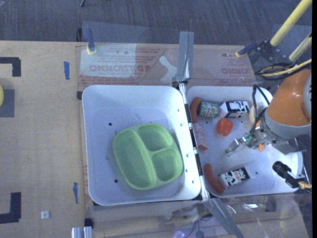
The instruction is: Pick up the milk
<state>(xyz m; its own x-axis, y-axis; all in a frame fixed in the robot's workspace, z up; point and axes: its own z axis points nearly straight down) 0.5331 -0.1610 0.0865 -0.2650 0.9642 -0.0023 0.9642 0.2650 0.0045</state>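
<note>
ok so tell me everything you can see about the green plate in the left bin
The green divided plastic plate is a rounded-square tray with three compartments: one large along its left side and two smaller on the right, split by raised ridges. It looks matte and pale green. It lies flat, right side up, turned at a slight angle, in the lower middle of the left shallow white bin. Nothing sits in its compartments, and it touches only the bin floor.

Divided plate [147, 155] in left bin [99, 103]; two milk cartons [237, 108] in right bin [262, 180].
</note>
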